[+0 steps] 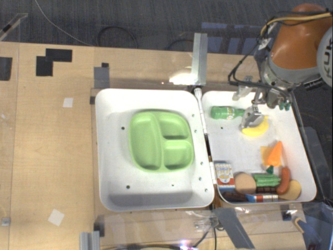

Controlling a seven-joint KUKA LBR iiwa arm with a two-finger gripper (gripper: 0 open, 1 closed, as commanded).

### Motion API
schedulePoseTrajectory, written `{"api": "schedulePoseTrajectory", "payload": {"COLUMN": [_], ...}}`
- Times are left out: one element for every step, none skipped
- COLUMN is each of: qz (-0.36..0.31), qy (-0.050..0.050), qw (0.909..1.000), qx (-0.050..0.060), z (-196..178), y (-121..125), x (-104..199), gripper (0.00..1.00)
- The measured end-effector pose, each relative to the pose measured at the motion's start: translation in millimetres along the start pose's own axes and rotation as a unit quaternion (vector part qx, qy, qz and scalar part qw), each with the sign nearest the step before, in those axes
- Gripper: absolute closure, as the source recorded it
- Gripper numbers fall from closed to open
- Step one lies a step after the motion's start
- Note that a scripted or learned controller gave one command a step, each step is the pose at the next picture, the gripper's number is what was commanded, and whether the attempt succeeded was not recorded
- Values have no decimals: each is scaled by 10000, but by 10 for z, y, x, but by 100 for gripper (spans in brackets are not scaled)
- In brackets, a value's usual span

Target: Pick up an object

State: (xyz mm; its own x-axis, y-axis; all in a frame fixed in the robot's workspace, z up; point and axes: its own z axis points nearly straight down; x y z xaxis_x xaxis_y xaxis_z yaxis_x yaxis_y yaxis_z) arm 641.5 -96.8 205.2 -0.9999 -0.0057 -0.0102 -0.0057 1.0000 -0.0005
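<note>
gripper (253, 117) low over banana (256, 129), lined up for grab; fingers' gap, hold — can't tell. bottle (227, 112) just beside.

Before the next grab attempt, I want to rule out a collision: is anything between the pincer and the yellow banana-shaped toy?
Nothing visible does. The pincer hangs right over the yellow banana-shaped toy in the right white bin; the green plastic bottle lies beside it, off to the view's left.

The grey arm (299, 40) enters from the right, its orange band uppermost. Its gripper (252, 117) points down, low over the right side.
</note>
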Motion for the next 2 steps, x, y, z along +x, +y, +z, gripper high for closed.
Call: {"api": "schedulePoseTrajectory", "payload": {"qz": [-383, -2225], "qy": [-22, 3], "qw": [9993, 9749], "qx": [5, 1], "z": [1068, 994], "y": [-141, -433], "x": [597, 767], "gripper": [0, 0]}}
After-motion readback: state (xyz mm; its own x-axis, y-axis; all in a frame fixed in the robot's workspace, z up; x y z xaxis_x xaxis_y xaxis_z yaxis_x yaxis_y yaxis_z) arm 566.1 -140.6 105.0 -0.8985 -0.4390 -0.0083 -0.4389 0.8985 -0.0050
